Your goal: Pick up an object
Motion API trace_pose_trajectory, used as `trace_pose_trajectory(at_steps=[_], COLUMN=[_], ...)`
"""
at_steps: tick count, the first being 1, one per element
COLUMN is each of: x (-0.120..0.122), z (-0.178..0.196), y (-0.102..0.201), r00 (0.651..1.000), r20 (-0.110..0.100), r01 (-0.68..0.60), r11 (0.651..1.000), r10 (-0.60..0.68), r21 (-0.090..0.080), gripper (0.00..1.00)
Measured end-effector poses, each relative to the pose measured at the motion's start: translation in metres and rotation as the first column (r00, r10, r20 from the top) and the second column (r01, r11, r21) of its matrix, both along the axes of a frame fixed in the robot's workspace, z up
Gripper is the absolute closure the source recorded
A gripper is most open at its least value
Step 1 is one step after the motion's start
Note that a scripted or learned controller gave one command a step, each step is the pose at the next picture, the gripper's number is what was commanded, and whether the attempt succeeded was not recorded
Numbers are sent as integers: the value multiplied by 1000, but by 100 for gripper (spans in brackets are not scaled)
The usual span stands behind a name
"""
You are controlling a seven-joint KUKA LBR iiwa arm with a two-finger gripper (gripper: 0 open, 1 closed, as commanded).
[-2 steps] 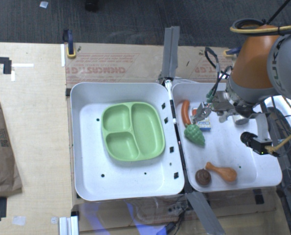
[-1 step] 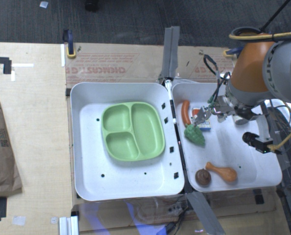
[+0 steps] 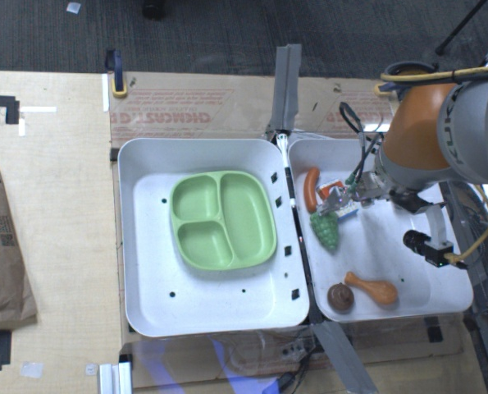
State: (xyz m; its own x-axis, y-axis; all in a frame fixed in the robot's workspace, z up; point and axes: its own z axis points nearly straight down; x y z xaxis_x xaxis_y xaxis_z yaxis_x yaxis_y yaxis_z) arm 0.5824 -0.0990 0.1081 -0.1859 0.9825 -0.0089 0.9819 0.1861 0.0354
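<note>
Desk: pale wood surface carrying two shallow white bins side by side, with a brown cardboard sheet lying behind them along the far edge and a brown paper bag at the left edge. Left bin: holds one green tray with three compartments, set a little toward the far half and slightly turned; nothing lies in its compartments. Right bin: holds four items. An orange-red sausage lies near the far-left corner, close to the wall shared with the left bin. A dark green bumpy piece lies just in front of the sausage, along the same left wall. A brown round piece sits near the front edge, left of centre. An orange-tan drumstick shape lies just beside the brown piece on its right, also near the front edge. Arm: grey with an orange band, reaching in from the right over the far half of the right bin. Pincer: low over the bin's far-left part, between the sausage and the green piece, very close to both; whether its fingers are apart or together cannot be told, and no item is seen between them.
</note>
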Motion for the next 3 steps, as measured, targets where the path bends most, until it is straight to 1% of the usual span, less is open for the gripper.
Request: trace_pose_trajectory(at_steps=[1,2,3], x=[16,77,77], z=[92,102,35], y=[-7,-101,-124], r00=[999,992,996], r20=[-36,-35,-37], r01=[-13,-124,-81], r11=[1000,992,997], r10=[13,124,81], r21=[0,-1,0], gripper=[0,0,0])
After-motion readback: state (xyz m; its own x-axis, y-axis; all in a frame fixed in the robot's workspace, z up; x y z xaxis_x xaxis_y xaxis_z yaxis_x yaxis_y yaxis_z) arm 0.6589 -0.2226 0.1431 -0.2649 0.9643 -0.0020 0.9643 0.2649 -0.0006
